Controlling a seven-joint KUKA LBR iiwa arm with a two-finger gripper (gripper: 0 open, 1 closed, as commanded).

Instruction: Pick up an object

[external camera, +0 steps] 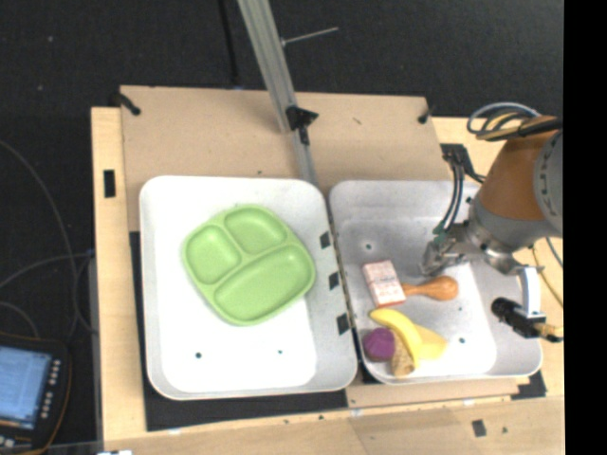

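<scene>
The right bin [379, 207] holds a small pink-and-white box [383, 282], an orange-brown wooden piece with a thin handle [433, 289], a yellow banana [412, 335] and a purple ball [379, 344]. My gripper [438, 257] is low in this bin, just above the wooden piece's round end and to the right of the box. Nothing shows between its fingers. The left bin [171, 349] holds a green divided plate [249, 264].
A slanted metal pole [275, 74] rises behind the bins where they meet. The arm's orange band [517, 173] hangs over the right bin's far right side. A screen [28, 387] sits at the lower left off the bench.
</scene>
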